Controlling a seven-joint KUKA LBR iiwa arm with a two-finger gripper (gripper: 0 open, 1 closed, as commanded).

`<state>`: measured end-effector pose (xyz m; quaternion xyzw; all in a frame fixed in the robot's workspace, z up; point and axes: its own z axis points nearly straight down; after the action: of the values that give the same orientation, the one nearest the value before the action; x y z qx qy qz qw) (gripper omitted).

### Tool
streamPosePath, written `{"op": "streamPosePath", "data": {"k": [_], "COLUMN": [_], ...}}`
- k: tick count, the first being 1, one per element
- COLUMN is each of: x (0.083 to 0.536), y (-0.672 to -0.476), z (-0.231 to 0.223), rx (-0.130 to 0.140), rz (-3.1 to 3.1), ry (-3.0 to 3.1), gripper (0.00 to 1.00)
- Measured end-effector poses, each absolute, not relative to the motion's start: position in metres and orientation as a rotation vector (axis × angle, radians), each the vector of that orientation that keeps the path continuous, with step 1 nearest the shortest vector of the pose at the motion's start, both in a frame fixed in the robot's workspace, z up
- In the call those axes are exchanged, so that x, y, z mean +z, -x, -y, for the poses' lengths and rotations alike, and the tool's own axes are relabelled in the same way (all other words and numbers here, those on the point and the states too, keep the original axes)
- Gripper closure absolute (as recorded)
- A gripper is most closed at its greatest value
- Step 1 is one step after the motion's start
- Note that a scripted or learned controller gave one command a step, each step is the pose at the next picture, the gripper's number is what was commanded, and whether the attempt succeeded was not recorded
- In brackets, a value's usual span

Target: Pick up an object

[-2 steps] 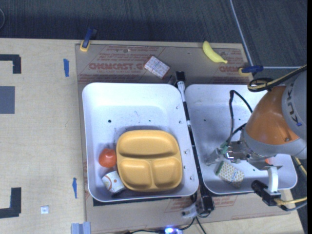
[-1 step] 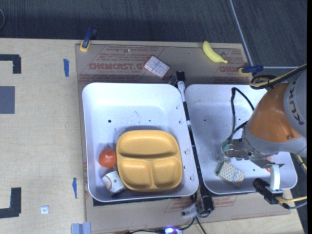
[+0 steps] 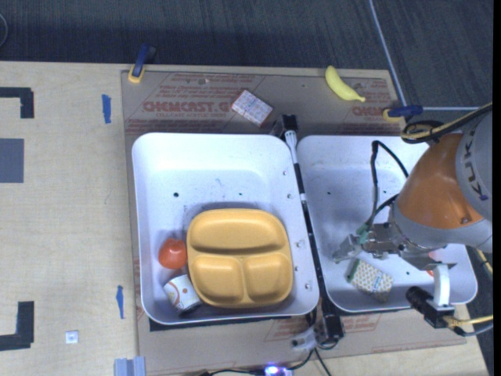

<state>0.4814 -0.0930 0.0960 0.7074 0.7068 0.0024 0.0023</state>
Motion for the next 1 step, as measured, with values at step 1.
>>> {"op": "streamPosePath", "data": {"k": [1], "x": [0.106], "y": [-0.4826], "z": [0.0931], "rx": [0.01], "rz": [-2.215], "ry": [-2.216], "gripper": [1.0]}}
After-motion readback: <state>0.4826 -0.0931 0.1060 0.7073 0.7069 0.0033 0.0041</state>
